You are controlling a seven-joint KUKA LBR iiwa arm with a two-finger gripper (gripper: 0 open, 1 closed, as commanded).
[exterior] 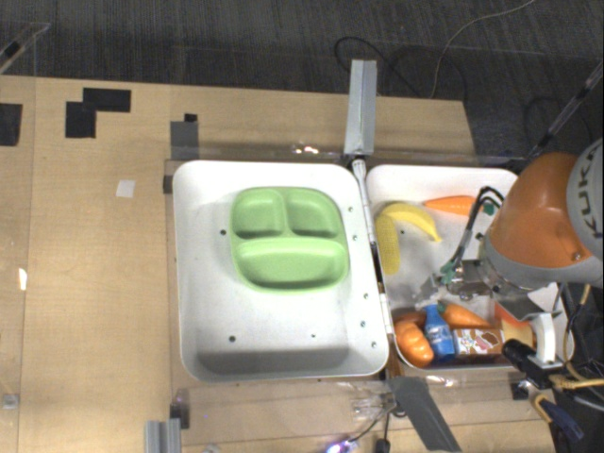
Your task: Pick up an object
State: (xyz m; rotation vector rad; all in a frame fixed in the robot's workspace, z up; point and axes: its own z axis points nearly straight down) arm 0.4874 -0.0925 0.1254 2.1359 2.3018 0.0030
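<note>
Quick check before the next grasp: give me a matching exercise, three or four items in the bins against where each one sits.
Things:
1. green divided plate
2. banana
3. carrot
4. blue bottle

Places:
A. near edge of the right bin, beside an orange fruit
B. middle of the left bin
C. far edge of the right bin
D. right bin, against the wall shared with the left bin

Pairs: 1-B, 2-D, 3-C, 4-A

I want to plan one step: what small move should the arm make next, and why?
Probably lower straight down a little: the gripper hovers in the right bin, above the blue bottle and small carrot, with nothing visibly held.
</note>
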